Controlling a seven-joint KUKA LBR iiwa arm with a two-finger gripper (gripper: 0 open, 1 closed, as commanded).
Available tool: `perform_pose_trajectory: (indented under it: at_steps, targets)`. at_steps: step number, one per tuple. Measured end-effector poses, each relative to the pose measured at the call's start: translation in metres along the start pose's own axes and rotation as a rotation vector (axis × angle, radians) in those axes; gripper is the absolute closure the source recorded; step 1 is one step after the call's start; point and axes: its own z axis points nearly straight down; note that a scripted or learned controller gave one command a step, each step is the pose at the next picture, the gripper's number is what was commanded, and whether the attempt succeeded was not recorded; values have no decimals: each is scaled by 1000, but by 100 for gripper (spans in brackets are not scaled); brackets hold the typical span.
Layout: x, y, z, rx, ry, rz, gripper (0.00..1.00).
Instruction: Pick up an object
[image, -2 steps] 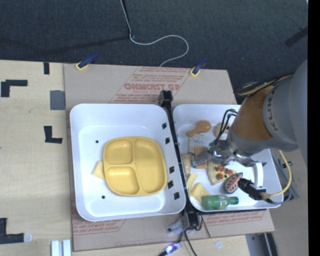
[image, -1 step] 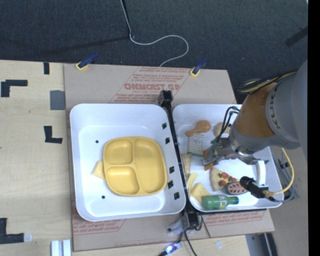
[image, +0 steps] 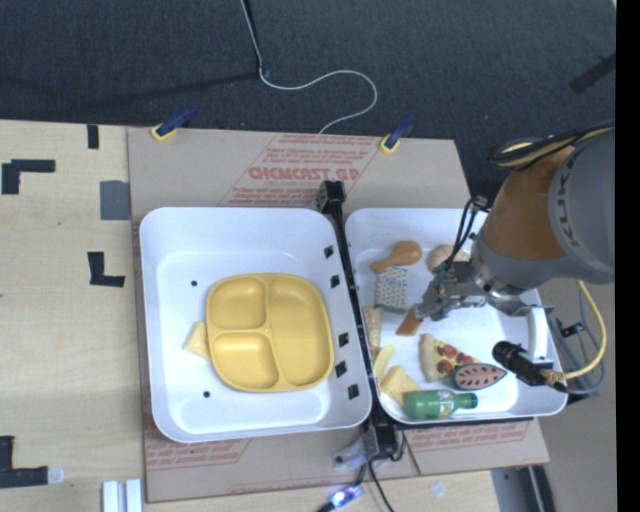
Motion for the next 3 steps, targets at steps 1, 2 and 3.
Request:
perform_pose_trajectory:
  at_steps: [1,2,3]
  targets:
    - [11,-4,-52,-1,0,-1,100]
    - [11,-3,-89,0,0,0,100]
    - [45,42,-97,-1,0,-4,100]
